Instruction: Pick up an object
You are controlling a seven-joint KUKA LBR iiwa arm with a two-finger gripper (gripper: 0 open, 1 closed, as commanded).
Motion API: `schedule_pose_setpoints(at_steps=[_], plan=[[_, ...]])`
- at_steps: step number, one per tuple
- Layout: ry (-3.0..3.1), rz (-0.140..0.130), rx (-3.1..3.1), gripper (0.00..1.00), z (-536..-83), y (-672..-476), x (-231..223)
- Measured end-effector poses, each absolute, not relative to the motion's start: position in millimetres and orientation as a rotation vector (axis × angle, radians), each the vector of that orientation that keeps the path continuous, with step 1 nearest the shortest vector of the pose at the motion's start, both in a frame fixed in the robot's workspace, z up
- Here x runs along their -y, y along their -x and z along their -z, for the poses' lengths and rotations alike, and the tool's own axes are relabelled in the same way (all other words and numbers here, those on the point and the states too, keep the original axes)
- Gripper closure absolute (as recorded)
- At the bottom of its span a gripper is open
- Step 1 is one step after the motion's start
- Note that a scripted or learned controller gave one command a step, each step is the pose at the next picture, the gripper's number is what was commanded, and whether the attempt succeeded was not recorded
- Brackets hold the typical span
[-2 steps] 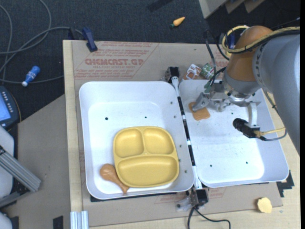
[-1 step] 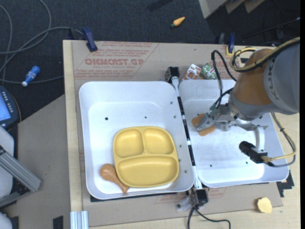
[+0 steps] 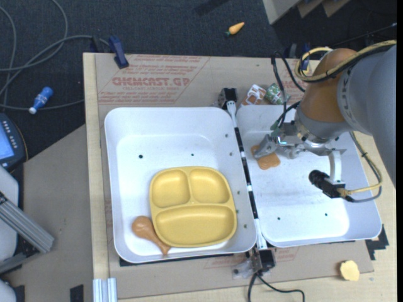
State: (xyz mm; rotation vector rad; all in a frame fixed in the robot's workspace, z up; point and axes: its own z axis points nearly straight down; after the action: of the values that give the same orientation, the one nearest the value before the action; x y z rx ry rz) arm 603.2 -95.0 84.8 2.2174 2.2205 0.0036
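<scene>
A small brown object lies in the right white bin, near its left wall. My gripper hangs just above and behind that object, very close to it, on the grey arm with the orange band. The gripper's body hides how it meets the object. In the left white bin rests a yellow divided plate, and an orange drumstick-shaped toy lies against the plate's lower left edge.
A black plug on a yellow cable hangs from the arm over the right bin. Small packets sit behind that bin. A yellow chunk lies on the bench at front right. A blue clip is at the back left.
</scene>
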Motion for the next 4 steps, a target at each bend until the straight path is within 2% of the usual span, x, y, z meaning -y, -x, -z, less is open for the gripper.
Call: schedule_pose_setpoints(at_steps=[1, 2, 3, 4], plan=[[-2.218, -0.003, -2.221, 0.0, -85, -622.6, 91], [-2.22, -0.002, -2.22, 0.0, -85, -625.9, 98], [-2.224, 0.002, -2.222, 0.0, -85, -615.1, 95], [-2.221, -0.002, -2.22, 1.0, -96, -616.5, 95]])
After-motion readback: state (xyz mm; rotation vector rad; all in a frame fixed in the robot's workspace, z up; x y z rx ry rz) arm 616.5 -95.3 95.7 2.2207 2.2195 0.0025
